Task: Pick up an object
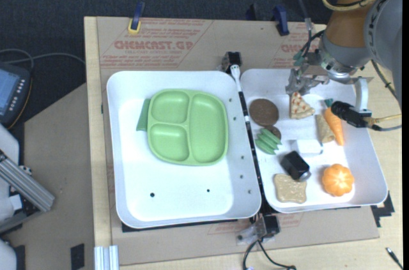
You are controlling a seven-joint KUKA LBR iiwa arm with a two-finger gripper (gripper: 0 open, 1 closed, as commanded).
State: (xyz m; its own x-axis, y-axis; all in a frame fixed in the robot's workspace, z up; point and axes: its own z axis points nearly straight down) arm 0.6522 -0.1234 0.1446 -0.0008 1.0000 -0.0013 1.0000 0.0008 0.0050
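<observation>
The tool is positioned over the right bin, directly above the pizza slice at that bin's 12 o'clock; whether it is released or clenched cannot be determined.

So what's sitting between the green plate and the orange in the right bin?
In the camera view, between the green plate and the orange lie the bins' touching rims, a green pea pod and a black block.
</observation>
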